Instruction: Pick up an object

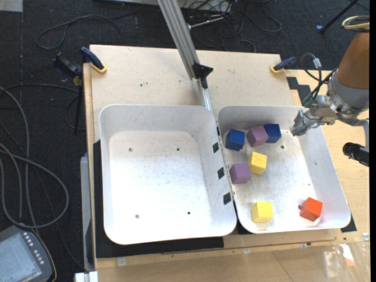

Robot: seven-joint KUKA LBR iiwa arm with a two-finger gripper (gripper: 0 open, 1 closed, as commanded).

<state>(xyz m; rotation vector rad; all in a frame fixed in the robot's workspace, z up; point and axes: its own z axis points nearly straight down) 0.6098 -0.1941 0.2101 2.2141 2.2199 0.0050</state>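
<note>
Camera view: the gripper (298, 127) hangs over the far right rim of the right bin (329, 175); whether it is wide or narrow cannot be told. Inside lie two blue blocks (235, 138), two purple blocks (257, 136), two yellow blocks (258, 162) and an orange block (311, 208). The left bin (111, 157) adjoins.

High slanted view over both white bins (111, 119)

black cables (35, 163), blue clamps (93, 60), metal pole (178, 28)
</note>
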